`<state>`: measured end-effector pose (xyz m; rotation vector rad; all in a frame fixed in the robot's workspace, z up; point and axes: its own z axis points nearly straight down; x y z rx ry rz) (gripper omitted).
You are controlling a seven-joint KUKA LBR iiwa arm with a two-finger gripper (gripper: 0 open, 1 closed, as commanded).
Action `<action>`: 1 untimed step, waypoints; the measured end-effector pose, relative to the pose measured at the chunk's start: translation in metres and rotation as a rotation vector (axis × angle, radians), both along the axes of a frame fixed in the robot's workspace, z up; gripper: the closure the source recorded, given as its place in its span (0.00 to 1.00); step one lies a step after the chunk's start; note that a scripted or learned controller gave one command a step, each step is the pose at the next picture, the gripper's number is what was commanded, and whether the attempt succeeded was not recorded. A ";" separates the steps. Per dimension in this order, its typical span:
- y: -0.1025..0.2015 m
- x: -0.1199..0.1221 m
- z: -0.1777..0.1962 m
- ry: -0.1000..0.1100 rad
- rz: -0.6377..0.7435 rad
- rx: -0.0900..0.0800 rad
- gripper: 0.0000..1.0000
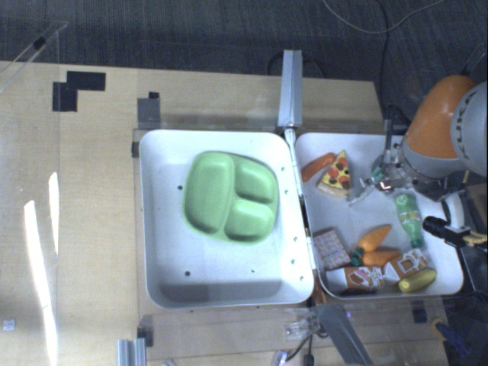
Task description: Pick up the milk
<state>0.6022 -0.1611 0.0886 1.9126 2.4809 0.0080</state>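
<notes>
Cannot tell how wide the gripper (385, 175) stands. Risks nudging the carrot (372, 239) instead of the milk (410, 263) — crowded along the right bin's (358, 218) near edge.

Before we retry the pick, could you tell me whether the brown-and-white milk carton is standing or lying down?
Lying down: the brown-and-white milk carton rests on its side along the right white bin's front wall.

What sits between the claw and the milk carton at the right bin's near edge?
An orange carrot lies between claw and milk carton, in the camera view.
</notes>
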 end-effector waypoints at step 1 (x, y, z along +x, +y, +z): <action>0.024 0.065 -0.001 0.019 0.270 -0.004 0.00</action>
